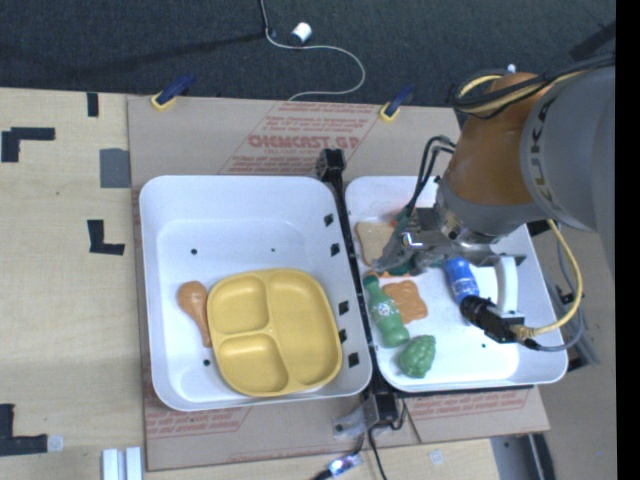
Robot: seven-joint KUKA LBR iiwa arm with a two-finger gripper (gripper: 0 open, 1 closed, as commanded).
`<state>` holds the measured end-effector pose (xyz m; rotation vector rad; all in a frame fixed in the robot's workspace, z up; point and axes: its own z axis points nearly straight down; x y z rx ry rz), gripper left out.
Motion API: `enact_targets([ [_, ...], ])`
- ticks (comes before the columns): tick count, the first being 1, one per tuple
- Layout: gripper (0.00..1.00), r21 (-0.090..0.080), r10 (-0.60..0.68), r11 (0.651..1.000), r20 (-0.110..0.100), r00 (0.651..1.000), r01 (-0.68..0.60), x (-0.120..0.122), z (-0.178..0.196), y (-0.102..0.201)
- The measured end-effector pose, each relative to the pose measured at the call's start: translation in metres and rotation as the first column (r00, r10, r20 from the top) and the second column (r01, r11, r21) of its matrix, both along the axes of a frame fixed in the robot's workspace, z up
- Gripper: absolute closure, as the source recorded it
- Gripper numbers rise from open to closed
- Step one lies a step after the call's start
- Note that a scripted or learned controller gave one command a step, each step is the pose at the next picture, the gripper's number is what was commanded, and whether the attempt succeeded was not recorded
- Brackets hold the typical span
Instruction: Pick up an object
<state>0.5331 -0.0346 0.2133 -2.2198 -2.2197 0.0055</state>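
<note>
My gripper (pixel 403 251) hangs low over the left part of the right bin (pixel 520 366), just above a tan flat piece (pixel 373 236) and beside a green bottle (pixel 383 311). An orange flat piece (pixel 408 299) lies right of the bottle. A green lumpy toy (pixel 417 355) sits near the front wall. A blue can (pixel 461 277) lies right of the gripper, partly under the wrist. The arm's body hides much of the bin's back half.
The left bin (pixel 180 203) holds a yellow divided plate (pixel 272 330) with an orange-brown spoon-like toy (pixel 195 303) at its left. A black clip (pixel 331 163) sits on the divider between the bins. Cables loop beside the wrist at the right.
</note>
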Motion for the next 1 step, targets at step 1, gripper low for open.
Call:
enact_targets([
  [1, 1.0, 0.001, 0.002, 1.0, 0.001, 1.0, -0.002, -0.005, 0.0031, 0.0065],
])
